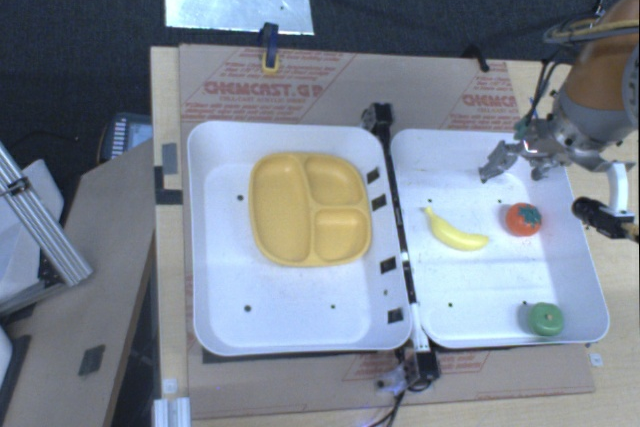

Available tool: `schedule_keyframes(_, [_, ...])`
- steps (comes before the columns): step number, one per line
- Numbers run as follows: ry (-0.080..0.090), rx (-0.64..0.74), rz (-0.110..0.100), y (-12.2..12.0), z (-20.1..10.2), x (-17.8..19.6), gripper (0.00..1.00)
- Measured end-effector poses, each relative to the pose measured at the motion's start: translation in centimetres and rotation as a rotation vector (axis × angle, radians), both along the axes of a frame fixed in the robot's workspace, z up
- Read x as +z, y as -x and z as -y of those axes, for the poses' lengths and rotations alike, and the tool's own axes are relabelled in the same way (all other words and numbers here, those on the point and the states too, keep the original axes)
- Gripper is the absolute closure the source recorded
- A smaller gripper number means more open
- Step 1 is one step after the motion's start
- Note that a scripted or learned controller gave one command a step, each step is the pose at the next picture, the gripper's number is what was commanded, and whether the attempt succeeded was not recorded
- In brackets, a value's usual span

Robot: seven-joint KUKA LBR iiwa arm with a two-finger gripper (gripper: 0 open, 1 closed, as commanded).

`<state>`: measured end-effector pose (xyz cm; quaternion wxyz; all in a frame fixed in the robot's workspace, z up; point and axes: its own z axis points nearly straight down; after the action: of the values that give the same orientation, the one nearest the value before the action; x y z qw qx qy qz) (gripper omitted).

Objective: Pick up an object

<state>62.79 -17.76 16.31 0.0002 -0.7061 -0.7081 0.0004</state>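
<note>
We see the gripper [497, 165], its fingers apart and holding nothing, hovering over the right bin [600, 315], where the banana [456, 231] lies just below-left, long axis slanting down-right.

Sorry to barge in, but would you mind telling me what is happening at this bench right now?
A grey robot arm reaches in from the right, with its gripper above the back of the right bin. It holds nothing. In that bin lie a banana, a tomato and a green round fruit, all untouched. The left bin holds a yellow divided plate.
</note>
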Motion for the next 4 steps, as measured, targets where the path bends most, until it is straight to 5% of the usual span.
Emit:
schedule_keyframes(2, [0.0,-0.001,0.0,-0.3,0.8,-8.0,0.0])
schedule_keyframes(3, [0.001,0.0,0.006,-0.5,0.8,-6.7,1.0])
schedule_keyframes(4, [0.001,0.001,0.006,-0.9,0.9,-2.3,1.0])
